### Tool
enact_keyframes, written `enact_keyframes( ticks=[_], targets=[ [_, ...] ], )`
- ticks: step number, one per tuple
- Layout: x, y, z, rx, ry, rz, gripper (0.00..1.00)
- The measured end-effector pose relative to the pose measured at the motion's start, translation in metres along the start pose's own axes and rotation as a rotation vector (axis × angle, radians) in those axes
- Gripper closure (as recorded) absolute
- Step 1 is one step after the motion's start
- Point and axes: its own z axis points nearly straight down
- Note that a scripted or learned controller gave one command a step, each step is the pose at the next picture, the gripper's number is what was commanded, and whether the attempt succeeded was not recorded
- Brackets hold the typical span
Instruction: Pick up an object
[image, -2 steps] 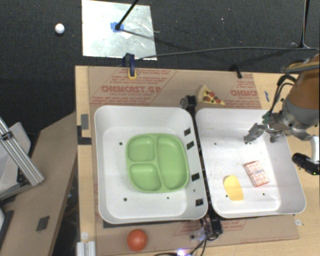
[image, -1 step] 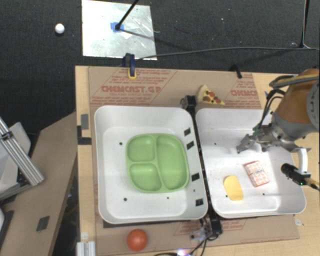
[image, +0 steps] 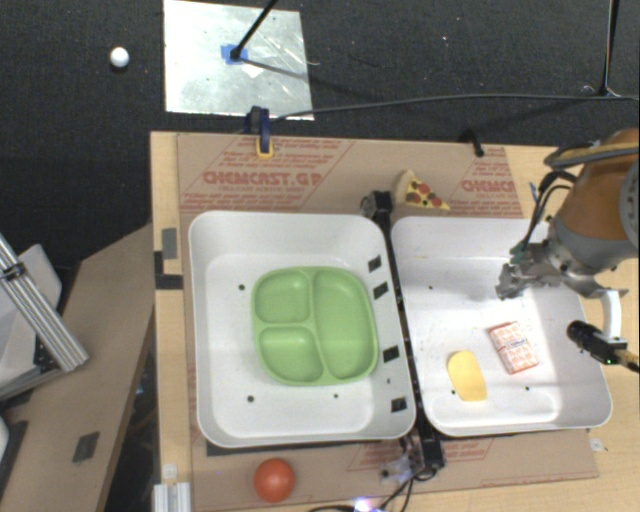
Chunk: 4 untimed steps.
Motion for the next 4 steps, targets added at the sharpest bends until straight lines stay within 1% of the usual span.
enact_keyframes(
  ticks=[1,2,3,4],
  targets=[
    [-0.009,0.005,-0.049,-0.002,-0.001,0.001,1.0],
    [-0.006,0.003,-0.113,-0.003,-0.001,-0.003,1.0],
    [-0.006,0.004,-0.139,0.0,0.0,-0.003,1.0],
    [0.043,-0.005,-0.145,0.003,0.002,-0.007,1.0]
  ],
)
